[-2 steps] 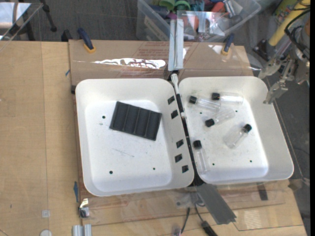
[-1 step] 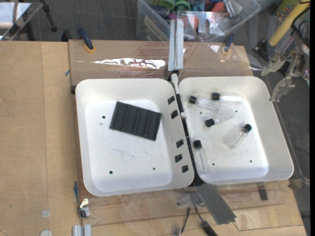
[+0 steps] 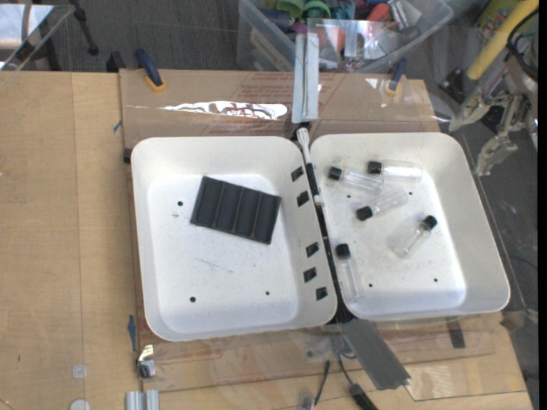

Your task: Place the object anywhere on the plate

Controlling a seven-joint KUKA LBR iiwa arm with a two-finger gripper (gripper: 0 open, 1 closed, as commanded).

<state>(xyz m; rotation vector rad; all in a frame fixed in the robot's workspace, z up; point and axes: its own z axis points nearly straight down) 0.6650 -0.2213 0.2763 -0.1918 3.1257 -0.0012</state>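
Observation:
A dark ridged rectangular plate (image 3: 236, 209) lies flat in the left bin (image 3: 171, 310), toward its back. Several clear vials with black caps lie scattered in the right bin (image 3: 479, 289): one (image 3: 396, 174) near the back, one (image 3: 382, 203) in the middle, one (image 3: 412, 236) to the right, and one (image 3: 347, 272) beside the divider. My gripper (image 3: 500, 139) hangs as a grey metal shape beyond the right bin's back right corner, well away from the vials and the plate. Nothing can be seen held in it.
A clear tub of colourful items (image 3: 342, 11) stands behind the bins. A metal strip (image 3: 305, 79) runs down to the divider between them. Black clips (image 3: 308, 225) line the divider. Brown bench surface lies to the left.

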